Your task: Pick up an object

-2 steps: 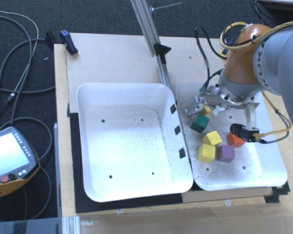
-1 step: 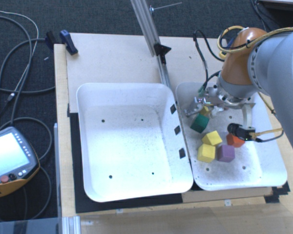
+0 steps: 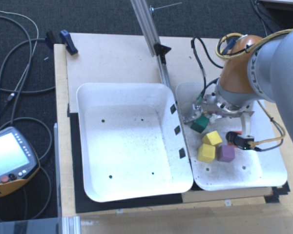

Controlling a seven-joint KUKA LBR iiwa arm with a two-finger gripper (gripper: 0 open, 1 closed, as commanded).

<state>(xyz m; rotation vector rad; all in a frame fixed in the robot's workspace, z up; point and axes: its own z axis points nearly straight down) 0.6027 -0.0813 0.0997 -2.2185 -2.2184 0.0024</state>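
In the right bin (image 3: 249,177) lie a green block (image 3: 200,126), two yellow blocks (image 3: 212,138) (image 3: 206,153) and a purple block (image 3: 226,153). The yellow and purple blocks cluster together in the bin's middle. The green block sits at the bin's left side, close to the divider. My gripper (image 3: 196,115) is low over the bin, right at the green block's upper edge and touching or nearly touching it. The grey and orange wrist (image 3: 237,82) hides most of the gripper from above.
The left bin (image 3: 132,135) lies beside the right one, their rims meeting at black clips (image 3: 177,129). A slanted aluminium pole (image 3: 146,23) stands behind the bins. Cables and a black connector (image 3: 239,140) hang from the arm over the right bin.
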